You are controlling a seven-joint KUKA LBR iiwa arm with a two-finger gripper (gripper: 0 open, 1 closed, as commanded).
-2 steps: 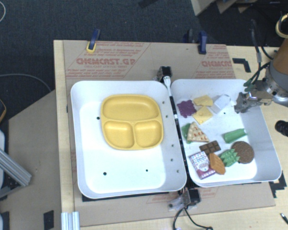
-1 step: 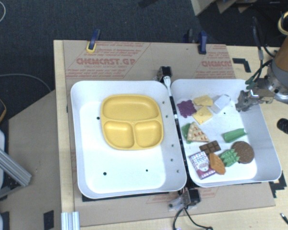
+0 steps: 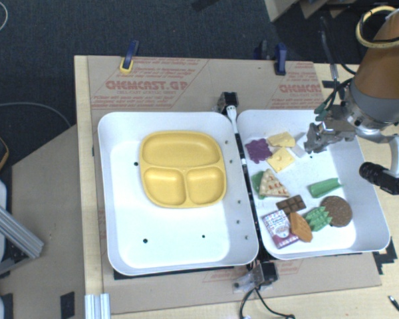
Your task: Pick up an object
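Bench (image 3: 186, 78), faced with printed board, carries two shallow white bins side by side. The left bin (image 3: 120, 178) holds one yellow three-compartment plate (image 3: 183, 167), rigid moulded plastic by its look, too broad and flat for a two-finger grip except at the rim. The right bin (image 3: 372, 211) holds the small toy food pieces, any of which would satisfy the task: a brown round cookie (image 3: 337, 211), a green leafy piece (image 3: 317, 218) touching it, a green bar (image 3: 324, 187), a waffle-patterned wedge (image 3: 273, 185), a purple piece (image 3: 258, 149), two yellow cheese-like squares (image 3: 281, 150), a dark chocolate piece (image 3: 291, 204), an orange piece (image 3: 300, 227) and a flat printed packet (image 3: 276, 228). All judged light, stiff and smooth, hence liable to slip. The green bar lies apart from its neighbours and offers two long parallel sides; it appears the cleanest grasp, taken across its width at mid-length. The packet is flat and thin, a poor candidate. The hand (image 3: 316, 140) sits over the upper part of the right bin, just beside the upper cheese square; how far it is open cannot be told, and nothing is seen held in it.
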